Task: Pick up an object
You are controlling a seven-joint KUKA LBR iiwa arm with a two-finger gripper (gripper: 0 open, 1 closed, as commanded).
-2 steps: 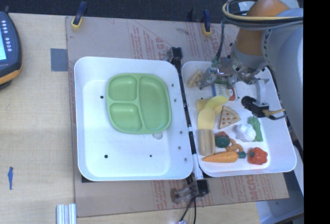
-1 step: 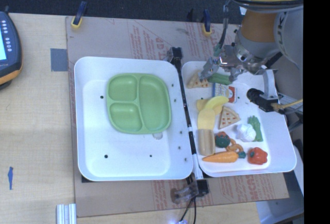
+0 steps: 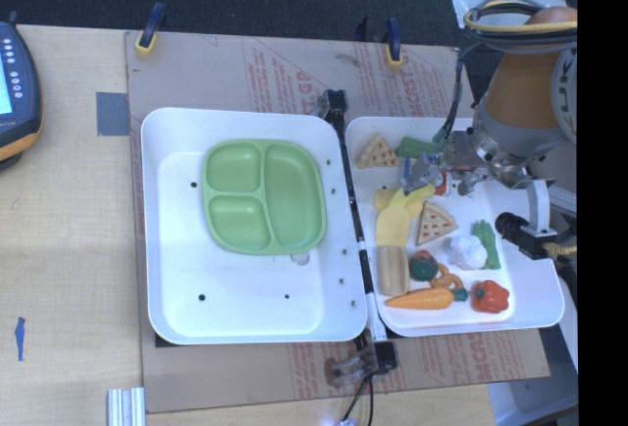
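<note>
From the overhead camera: my gripper [image 3: 429, 171] is down in the right bin [image 3: 543, 308], near its back end over the pile of toy food. Honestly can't tell how it's set from here, too much clutter. Just below it sits a yellow piece [image 3: 393, 215] and a pizza slice [image 3: 433, 221]; another slice [image 3: 376, 153] is in the back corner. A carrot [image 3: 424, 297] and red pepper [image 3: 490, 295] lie along the front. The left bin [image 3: 167, 247] has a green divided plate [image 3: 264, 195].
</note>
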